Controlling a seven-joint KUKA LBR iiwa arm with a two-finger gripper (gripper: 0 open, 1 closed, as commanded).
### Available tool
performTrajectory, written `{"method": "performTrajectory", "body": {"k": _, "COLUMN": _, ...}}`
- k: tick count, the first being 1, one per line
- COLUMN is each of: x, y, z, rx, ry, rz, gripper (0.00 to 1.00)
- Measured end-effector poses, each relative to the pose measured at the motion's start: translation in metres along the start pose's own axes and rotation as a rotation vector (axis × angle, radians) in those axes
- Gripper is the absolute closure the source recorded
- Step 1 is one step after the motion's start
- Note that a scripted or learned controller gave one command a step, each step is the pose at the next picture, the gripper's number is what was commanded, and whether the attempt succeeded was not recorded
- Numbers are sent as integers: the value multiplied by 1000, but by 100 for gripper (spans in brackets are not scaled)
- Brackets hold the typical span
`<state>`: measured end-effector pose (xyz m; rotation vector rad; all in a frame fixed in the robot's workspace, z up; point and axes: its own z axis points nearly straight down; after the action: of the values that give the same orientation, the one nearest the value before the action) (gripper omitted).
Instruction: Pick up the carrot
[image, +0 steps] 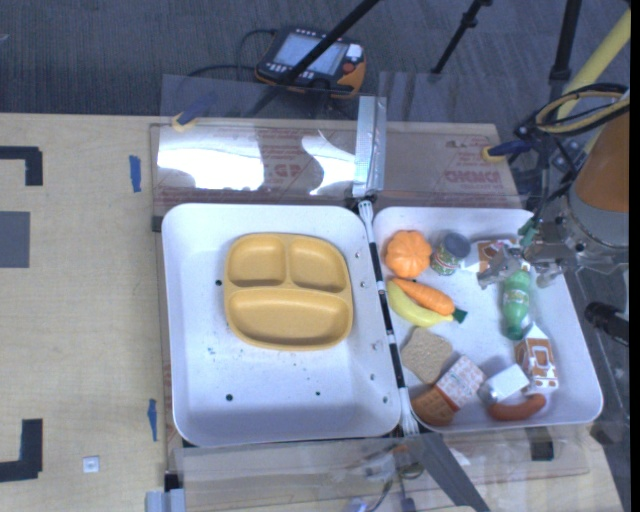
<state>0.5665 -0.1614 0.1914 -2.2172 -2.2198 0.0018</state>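
Note:
The carrot (430, 297) is orange with a green stub at its right end. It lies across a yellow banana (412, 309) at the left side of the right bin (583, 350). My gripper (524, 262) hangs at the bin's upper right, over the top of a green bottle (516, 302). That puts it about a hand's width to the right of the carrot and apart from it. The grey arm with its orange band (608, 170) comes in from the right edge.
An orange (407, 253) and a small can (447, 254) sit just above the carrot. Below it lie a bread slice (428, 352), a red-and-white box (461, 380), a sausage (517, 406) and a small carton (538, 362). The left bin (190, 330) holds a yellow divided plate (290, 290).

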Motion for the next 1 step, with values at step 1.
{"method": "performTrajectory", "body": {"k": 1, "x": 47, "y": -25, "z": 84, "rx": -2, "ry": -2, "rz": -93, "gripper": 0}}
